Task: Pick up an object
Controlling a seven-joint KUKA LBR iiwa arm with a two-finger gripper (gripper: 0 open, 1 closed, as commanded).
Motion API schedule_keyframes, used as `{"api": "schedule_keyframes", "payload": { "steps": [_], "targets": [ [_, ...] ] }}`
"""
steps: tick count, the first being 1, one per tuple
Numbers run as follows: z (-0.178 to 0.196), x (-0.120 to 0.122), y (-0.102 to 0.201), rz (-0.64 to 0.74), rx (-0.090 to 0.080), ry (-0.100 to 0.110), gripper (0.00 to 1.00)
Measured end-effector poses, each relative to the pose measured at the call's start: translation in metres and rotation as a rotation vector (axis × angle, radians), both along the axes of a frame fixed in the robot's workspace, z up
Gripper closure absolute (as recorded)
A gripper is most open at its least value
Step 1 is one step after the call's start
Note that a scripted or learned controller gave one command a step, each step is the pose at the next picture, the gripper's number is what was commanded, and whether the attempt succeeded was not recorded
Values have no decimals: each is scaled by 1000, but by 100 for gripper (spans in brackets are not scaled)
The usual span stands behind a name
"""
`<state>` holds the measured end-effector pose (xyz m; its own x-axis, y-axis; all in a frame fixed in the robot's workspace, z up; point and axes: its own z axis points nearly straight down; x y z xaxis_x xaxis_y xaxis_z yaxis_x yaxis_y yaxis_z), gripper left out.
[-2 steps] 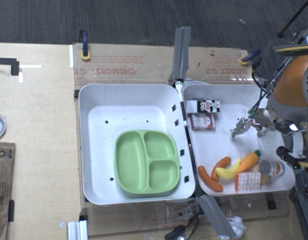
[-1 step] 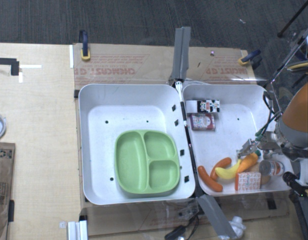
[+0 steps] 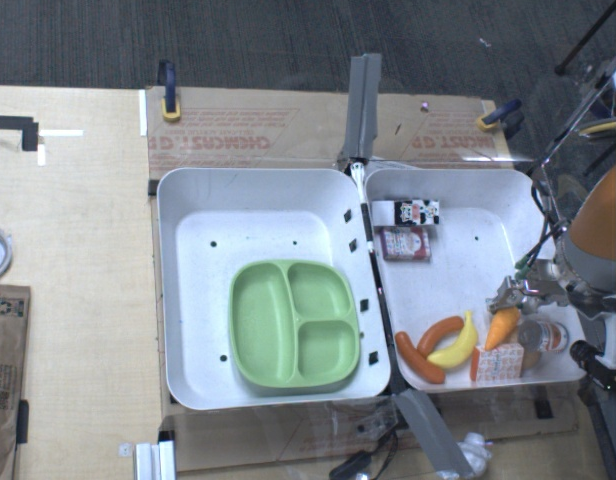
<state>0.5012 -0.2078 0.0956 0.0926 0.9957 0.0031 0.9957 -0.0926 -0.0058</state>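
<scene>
The right bin holds several toy items. A yellow banana lies over a red sausage near the front wall. An orange carrot stands beside them, next to a red and white box and a small jar. Further back lie a cow-patterned carton and a maroon packet. My gripper reaches in from the right and sits just above the carrot's top end, close to or touching it.
The left bin holds a green divided plate. A grey post rises at the back between the bins. Cables and the arm's orange band crowd the right edge.
</scene>
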Motion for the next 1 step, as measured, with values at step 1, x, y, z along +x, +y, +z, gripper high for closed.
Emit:
{"api": "schedule_keyframes", "payload": {
  "steps": [1],
  "targets": [
    [96,-23,54,-31,-4,0,100]
  ]
}}
